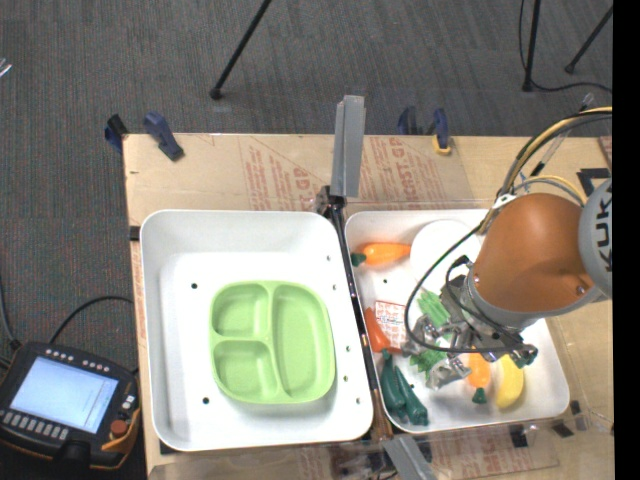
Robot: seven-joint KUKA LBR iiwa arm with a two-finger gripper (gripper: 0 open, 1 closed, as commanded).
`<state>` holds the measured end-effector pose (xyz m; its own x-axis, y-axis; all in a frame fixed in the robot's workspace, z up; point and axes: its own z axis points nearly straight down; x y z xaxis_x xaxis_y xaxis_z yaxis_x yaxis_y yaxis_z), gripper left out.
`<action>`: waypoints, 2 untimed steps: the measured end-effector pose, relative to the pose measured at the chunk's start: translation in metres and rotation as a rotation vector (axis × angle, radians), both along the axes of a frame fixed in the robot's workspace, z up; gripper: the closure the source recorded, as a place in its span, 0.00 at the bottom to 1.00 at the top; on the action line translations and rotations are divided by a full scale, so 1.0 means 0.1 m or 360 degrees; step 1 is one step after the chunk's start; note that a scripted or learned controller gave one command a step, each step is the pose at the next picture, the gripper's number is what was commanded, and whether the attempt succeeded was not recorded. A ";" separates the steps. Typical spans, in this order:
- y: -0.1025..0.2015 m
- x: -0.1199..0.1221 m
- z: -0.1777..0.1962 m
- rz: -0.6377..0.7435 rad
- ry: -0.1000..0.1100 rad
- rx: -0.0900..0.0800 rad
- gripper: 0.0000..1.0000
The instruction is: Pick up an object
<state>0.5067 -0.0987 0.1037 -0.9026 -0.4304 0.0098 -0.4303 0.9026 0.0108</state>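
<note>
My gripper (455,363) hangs low in the right white bin (555,393), just left of the yellow plastic banana (510,386). I cannot tell its state. The green divided plastic tray (272,342) lies well left of that banana.

We are seeing the arm (530,258) reaching into the right bin (555,393), its gripper (450,353) sitting low among toys: a carrot (385,254), a banana (511,383), a dark green piece (405,396). A green tray (272,343) is lying in the left bin (170,268).
</note>
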 end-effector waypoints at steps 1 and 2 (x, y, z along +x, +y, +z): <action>0.36 0.14 1.22 0.0110 -0.0043 -0.0008 1.00; 0.37 0.13 1.25 0.0102 -0.0026 -0.0001 1.00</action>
